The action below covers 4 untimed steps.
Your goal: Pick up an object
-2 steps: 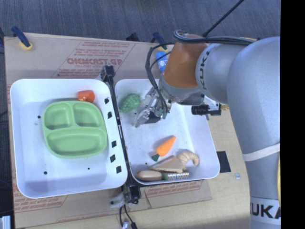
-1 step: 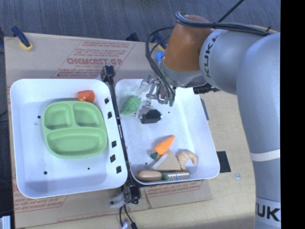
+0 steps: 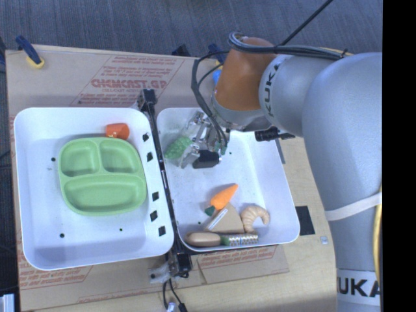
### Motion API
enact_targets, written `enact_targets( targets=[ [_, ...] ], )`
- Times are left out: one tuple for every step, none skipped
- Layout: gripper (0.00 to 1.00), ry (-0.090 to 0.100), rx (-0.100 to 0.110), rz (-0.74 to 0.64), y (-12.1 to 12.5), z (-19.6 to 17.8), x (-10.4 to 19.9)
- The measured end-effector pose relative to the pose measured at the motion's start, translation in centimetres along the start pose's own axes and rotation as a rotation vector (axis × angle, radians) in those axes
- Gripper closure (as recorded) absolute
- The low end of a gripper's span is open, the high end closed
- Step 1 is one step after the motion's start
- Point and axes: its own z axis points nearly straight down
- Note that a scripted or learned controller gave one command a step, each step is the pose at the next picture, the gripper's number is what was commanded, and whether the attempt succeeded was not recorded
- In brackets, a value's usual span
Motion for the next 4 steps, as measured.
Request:
enact_targets(
  targets=[
    [0.0, 0.001, 0.0, -0.085, 0.1, 0.0, 0.8],
    [0.0, 0.001, 0.0, -0.404, 0.0, 0.0, 1.8],
    [0.0, -0.004, 0.0, -0.286, 0.4, -0.1, -0.7],
    [0.0, 0.0, 0.0, -0.2, 0.5, -0.1, -0.3]
  ],
)
